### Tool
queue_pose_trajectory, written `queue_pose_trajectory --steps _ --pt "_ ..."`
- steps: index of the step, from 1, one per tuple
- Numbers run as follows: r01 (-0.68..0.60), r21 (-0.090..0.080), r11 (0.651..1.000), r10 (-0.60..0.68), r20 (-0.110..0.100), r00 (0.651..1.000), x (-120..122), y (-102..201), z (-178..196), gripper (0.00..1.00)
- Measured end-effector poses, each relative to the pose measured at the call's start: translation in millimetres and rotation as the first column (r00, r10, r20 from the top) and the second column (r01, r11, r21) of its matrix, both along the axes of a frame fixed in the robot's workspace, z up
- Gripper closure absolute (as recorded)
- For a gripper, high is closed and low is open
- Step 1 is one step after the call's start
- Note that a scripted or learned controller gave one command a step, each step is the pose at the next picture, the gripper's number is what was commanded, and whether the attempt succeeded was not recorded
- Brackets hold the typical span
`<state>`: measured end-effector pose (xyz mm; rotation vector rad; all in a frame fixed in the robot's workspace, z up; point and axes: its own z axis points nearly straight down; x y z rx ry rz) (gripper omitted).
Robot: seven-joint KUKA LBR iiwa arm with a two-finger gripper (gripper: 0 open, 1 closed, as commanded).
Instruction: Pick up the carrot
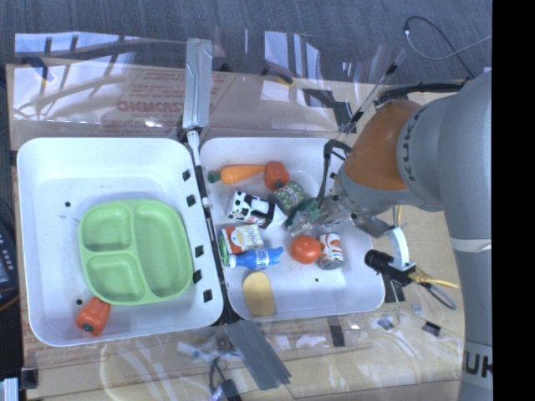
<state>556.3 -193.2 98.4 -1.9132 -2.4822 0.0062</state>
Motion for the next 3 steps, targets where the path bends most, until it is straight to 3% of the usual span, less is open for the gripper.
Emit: queue_pose_trajectory --steps 1,2,3 --pt "-0.136 -0.002 0.991 0.136 0.008 0.991 94.4 -13.7 95.9 1.0" --pt "-0.137 -0.001 0.991 0.137 0.006 0.991 94.0 -13.3 94.7 0.0" --pt "-0.294 0.001 0.956 0.294 0.003 0.956 73.1 -0.7 132.9 0.0"
